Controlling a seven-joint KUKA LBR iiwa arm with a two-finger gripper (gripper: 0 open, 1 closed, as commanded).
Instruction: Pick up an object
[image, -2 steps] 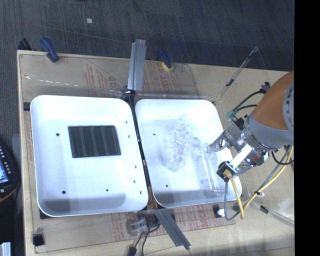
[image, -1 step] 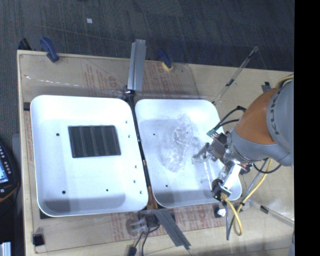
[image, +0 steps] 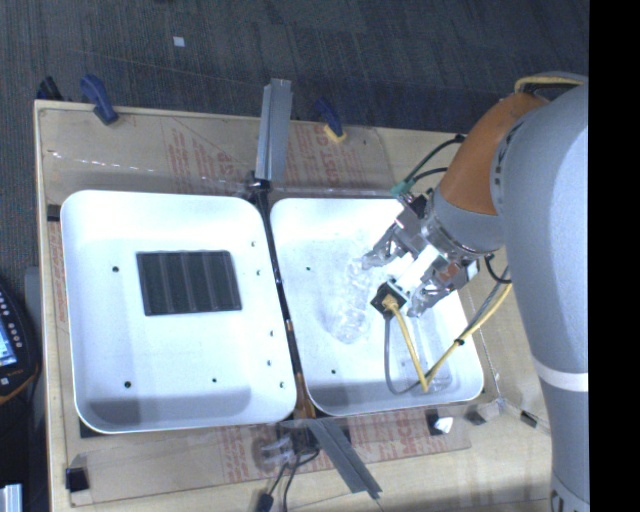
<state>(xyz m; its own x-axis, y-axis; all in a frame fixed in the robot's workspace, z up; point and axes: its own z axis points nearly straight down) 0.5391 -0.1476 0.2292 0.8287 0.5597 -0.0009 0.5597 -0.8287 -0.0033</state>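
Note:
A clear, glassy plastic object (image: 347, 303) lies in the middle of the right bin (image: 330, 395), hard to make out against the white floor. My gripper (image: 402, 279) hangs over the right half of that bin, just right of the clear object. Its two silvery fingers (image: 379, 257) stand apart, and I see nothing held between them. A dark grey ribbed rectangular block (image: 189, 282) lies flat in the left bin (image: 95, 395), far from the gripper.
A yellow cable (image: 408, 350) with a black plug at its end loops down from the wrist over the right bin's floor. A metal bar (image: 273, 128) stands at the back between the bins. Blue clamps (image: 99, 100) hold the bench's far edge.

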